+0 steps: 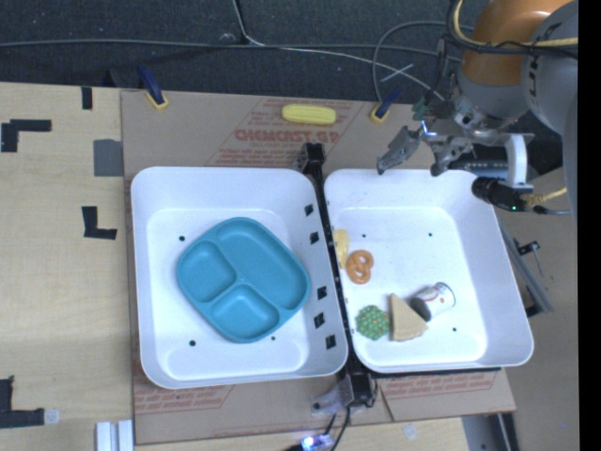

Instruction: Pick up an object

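My gripper [418,157] hangs open above the far edge of the right bin [488,252], with nothing between its two dark fingers. Below it in that bin lie an orange pretzel [360,267], a small yellow piece [342,243], a green round item [373,322], a tan wedge [406,318] and a small silver can [437,298]. The wedge touches the can and sits beside the green item. A blue divided plate [242,278] rests in the left bin [160,214].
A yellow banana-shaped item [308,114] lies on the cardboard behind the bins. Blue and yellow clamps [150,89] hold the cardboard at the back. Cables loop above the right bin near the arm's wrist [512,26].
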Robot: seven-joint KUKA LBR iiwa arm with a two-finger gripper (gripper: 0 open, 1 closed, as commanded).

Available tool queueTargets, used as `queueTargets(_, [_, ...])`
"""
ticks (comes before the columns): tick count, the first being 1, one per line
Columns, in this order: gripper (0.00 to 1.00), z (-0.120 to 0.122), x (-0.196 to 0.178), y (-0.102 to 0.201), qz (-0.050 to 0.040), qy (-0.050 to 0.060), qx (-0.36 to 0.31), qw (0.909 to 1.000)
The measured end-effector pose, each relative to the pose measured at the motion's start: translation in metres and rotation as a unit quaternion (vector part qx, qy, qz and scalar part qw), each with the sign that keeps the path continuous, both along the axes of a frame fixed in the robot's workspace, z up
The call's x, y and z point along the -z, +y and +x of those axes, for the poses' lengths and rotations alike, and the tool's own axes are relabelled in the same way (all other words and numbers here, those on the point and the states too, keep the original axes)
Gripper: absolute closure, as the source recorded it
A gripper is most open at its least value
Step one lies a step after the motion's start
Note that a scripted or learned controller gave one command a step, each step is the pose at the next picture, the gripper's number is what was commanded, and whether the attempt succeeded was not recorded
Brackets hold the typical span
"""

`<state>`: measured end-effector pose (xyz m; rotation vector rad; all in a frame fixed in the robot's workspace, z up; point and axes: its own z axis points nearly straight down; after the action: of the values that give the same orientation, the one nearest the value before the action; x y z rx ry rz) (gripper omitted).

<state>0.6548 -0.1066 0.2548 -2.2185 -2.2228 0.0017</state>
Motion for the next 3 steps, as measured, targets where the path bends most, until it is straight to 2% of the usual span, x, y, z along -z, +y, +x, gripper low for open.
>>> queueTargets(1, [0.0,0.002,0.058,-0.009,-0.0007,0.003,0.001,1.0])
queueTargets(3, [0.0,0.001,0.151,0.004,-0.0005,0.002,0.0,1.0])
